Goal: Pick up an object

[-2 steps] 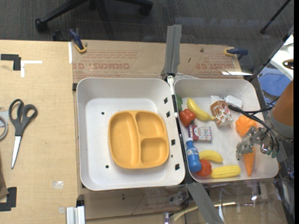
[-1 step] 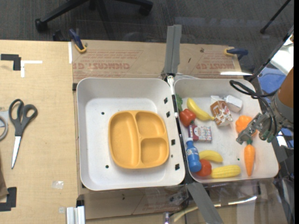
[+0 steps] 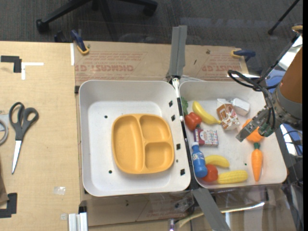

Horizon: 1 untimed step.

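Corn [image 3: 233,177], a yellow toy cob, lies along the near wall of the right bin [image 3: 240,186], closest to the lens. Just to its right a carrot [image 3: 257,163] lies with its tip pointing toward the near wall. Directly above the carrot's green top sits a small orange piece [image 3: 256,136], and the gripper [image 3: 248,131] is right against it, low over the bin's right side. Whether the gripper is spread or closed cannot be told, nor whether it grips the piece.

The other toys crowd the bin's left and middle. A blue bottle [image 3: 198,159] lies beside a red round fruit [image 3: 210,173], with a short yellow banana [image 3: 217,161] between them and the corn. Farther back are a small red-and-white box [image 3: 207,137], a red pepper [image 3: 192,121], a longer banana [image 3: 206,113], a brown-and-white packet [image 3: 227,117] and a white block [image 3: 239,106]. The print on box and packet is too small to read.

Black cable [image 3: 245,78] loops from the arm over the far right corner.

The left bin [image 3: 86,129] holds a yellow divided plate [image 3: 143,143] with three compartments. A grey bar [image 3: 178,52] runs back from the seam between the bins.

Both bins rest on brown cardboard [image 3: 125,61] whose red lettering I cannot read. Blue clamps [image 3: 79,41] pin it. To the left, on the pale wooden bench [image 3: 38,177], lie grey-handled scissors [image 3: 20,124]. Beyond is dark carpet with an office chair base [image 3: 96,4].
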Available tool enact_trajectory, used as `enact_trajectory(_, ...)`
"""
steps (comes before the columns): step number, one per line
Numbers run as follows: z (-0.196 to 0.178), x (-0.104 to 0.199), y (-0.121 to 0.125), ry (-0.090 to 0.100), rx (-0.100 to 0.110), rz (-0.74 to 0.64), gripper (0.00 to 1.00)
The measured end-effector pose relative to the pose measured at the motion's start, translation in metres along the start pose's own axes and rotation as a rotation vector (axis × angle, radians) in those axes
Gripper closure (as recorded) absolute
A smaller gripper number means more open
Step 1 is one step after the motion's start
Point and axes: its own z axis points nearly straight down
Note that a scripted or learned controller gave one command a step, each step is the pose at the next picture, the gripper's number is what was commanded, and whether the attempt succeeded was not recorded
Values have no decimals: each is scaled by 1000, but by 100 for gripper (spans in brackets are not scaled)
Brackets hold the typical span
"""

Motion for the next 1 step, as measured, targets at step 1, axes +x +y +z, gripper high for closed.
enact_trajectory(1,3,40,40,1,1,75,100)
